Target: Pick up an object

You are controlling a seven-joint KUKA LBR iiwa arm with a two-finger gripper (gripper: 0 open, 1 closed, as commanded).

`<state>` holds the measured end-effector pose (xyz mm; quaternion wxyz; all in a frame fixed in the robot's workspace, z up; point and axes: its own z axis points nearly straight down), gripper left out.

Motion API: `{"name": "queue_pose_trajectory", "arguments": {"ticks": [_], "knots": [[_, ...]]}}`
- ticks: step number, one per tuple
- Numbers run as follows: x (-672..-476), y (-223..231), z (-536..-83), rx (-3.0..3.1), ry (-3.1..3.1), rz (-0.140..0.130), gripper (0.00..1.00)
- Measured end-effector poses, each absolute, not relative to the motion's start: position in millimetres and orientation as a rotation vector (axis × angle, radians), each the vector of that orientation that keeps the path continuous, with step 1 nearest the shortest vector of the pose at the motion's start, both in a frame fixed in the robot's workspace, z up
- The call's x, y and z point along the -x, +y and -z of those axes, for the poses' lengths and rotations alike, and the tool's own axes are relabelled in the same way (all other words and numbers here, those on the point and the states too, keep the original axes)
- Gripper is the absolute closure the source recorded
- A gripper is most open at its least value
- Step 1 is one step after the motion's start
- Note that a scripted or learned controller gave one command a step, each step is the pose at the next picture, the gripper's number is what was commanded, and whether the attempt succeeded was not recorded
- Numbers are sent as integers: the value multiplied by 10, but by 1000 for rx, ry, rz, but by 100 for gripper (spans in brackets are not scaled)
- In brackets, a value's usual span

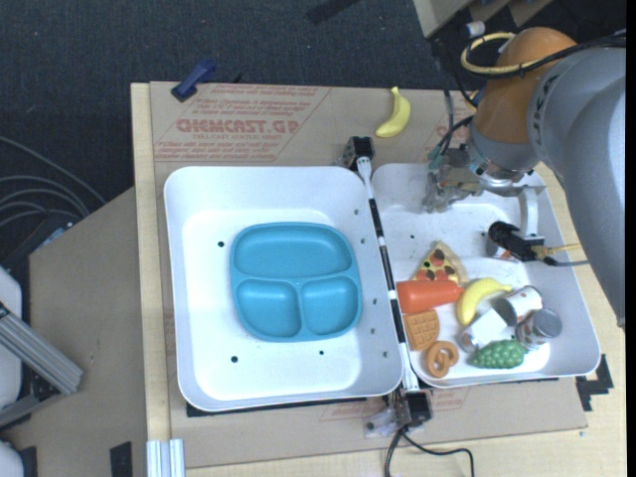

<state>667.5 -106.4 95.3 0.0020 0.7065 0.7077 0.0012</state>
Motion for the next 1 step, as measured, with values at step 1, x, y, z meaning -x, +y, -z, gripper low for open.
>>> {"name": "queue_pose_trajectory", "arguments": {"ticks": [1], "knots": [[-6674,-1063,-951,-2217,2221,-3,0]]}}
